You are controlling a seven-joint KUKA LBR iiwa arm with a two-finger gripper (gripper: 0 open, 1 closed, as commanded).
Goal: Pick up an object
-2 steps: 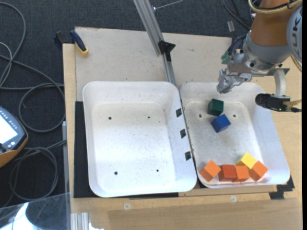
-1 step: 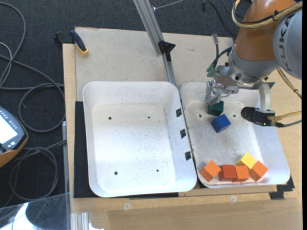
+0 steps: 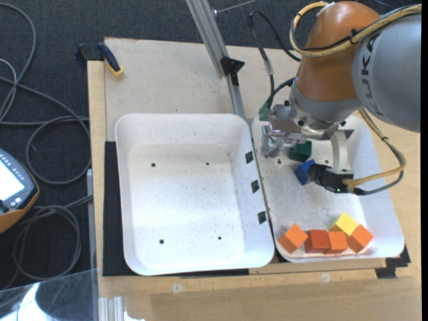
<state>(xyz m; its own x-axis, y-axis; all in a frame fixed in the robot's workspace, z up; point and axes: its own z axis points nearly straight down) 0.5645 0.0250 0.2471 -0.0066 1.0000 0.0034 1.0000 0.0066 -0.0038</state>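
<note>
Presumably seeking a grasp, the metal two-finger gripper [image 3: 273, 144] is hovering at upper right beside a small green block [image 3: 301, 151] and blue block [image 3: 305, 172], its opening impossible to tell.

Dark carpet floor [image 3: 47, 19], loose cables [image 3: 27, 122], wooden bench [image 3: 160, 79]

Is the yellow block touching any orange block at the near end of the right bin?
Touching. The camera view shows the yellow block pressed against the orange block beside it, no white bin floor showing between them.
</note>
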